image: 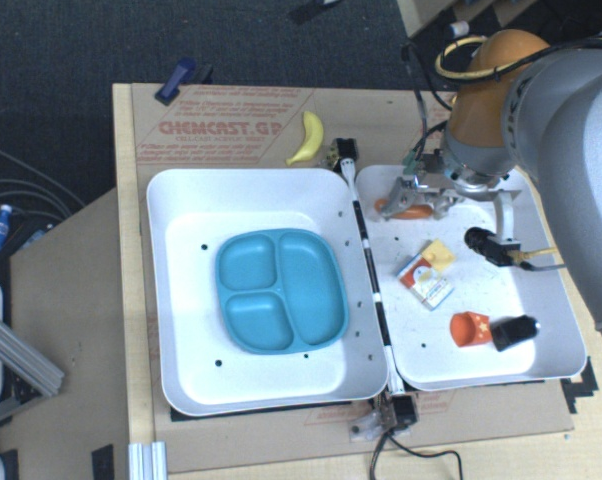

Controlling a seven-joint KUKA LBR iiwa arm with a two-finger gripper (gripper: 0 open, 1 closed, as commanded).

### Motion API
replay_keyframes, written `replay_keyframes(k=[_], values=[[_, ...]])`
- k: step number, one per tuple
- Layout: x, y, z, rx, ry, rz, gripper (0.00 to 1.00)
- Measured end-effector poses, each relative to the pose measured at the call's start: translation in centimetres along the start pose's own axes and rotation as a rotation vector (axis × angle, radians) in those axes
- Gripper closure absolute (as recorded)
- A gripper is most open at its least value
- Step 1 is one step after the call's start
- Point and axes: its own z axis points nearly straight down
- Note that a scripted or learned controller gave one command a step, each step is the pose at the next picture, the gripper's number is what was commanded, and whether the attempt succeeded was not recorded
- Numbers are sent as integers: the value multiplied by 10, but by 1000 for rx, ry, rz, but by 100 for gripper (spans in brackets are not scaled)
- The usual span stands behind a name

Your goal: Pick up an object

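First, nearest the camera, at 5 o'clock of the right bin (541,360), an orange piece (469,328) lies touching a black block (514,332), both close to the near rim. Just beyond, about mid-bin, a small red-and-white packet (426,282) lies with a yellow piece (439,256) touching it at its 1 o'clock. From 7 to 9 o'clock of this bin, along the wall beside the left bin (181,268), the floor is open white. The left bin carries a blue divided plate (281,290) at its centre, with a white margin all round. Farther back, at 11 o'clock of the right bin, the claw (418,200) sits low by the far corner, over an orange-red object (406,209) lying near the far rim. Whether the claw is apart, together or clamped cannot be told. Beyond the bins, at 12 o'clock, a banana (306,138) lies on the bench (231,128), just off the rims.
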Motion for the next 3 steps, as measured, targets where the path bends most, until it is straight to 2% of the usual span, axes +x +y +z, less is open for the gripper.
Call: replay_keyframes(k=[1, 2, 3], values=[[51, -12, -164, -24, -1, 1, 100], [51, -13, -163, -20, -1, 2, 0], [35, -56, -90, -17, -1, 4, 0]])
